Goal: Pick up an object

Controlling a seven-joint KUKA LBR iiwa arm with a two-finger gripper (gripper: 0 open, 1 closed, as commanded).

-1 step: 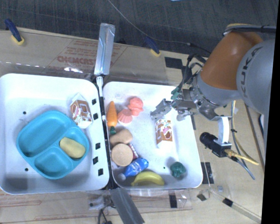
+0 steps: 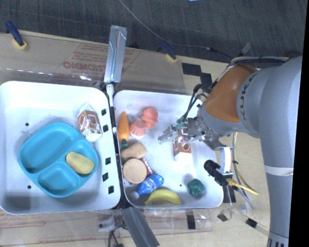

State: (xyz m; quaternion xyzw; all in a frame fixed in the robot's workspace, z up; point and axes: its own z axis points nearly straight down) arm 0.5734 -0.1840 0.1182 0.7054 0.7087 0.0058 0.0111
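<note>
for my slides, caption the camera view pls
Gripper over a small brown carton in the right bin among toy foods.

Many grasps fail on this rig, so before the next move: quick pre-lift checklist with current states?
1. Gripper over the right bin, not the left: ok.
2. Target under it: a small brown-and-white carton sits right at the fingertips: ok.
3. Carton actually between the fingers: cannot tell, the wrist hides the contact.
4. Neighbours clear of the carton: pink shells, carrot and green ball all lie apart from it: ok.
5. Carton lifted off the bin floor: cannot tell.
</note>
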